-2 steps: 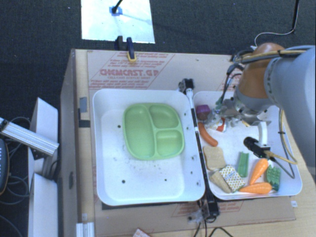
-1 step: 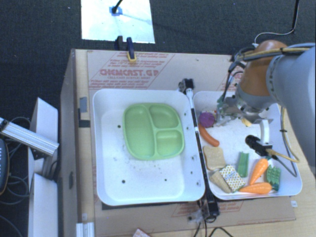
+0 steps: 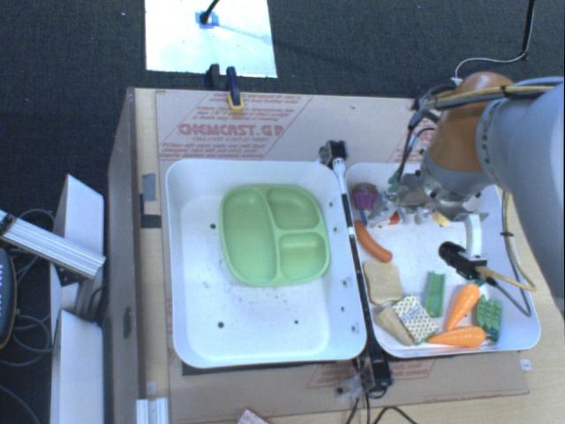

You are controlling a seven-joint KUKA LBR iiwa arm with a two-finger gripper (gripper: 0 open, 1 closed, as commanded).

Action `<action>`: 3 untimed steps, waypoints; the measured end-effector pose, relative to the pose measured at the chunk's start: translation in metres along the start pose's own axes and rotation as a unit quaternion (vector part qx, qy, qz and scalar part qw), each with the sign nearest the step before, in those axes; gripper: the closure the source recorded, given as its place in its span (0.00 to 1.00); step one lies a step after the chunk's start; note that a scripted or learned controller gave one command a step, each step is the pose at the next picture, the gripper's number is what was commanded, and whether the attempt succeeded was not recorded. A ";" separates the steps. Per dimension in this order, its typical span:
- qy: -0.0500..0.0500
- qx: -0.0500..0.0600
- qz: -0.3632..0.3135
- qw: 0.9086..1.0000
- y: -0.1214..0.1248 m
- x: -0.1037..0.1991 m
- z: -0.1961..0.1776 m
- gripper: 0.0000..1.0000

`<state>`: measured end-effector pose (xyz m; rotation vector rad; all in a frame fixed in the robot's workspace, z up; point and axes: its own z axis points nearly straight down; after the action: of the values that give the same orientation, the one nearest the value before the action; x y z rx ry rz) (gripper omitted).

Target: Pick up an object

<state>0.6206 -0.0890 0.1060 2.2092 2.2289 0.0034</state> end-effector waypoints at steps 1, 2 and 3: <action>0.008 0.030 -0.001 1.000 0.040 0.006 0.022 0.00; 0.006 0.031 -0.004 1.000 0.040 0.003 0.009 1.00; 0.001 0.001 0.002 1.000 -0.058 0.057 -0.079 1.00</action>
<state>0.5620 -0.0321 0.1851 2.2160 2.2248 0.0037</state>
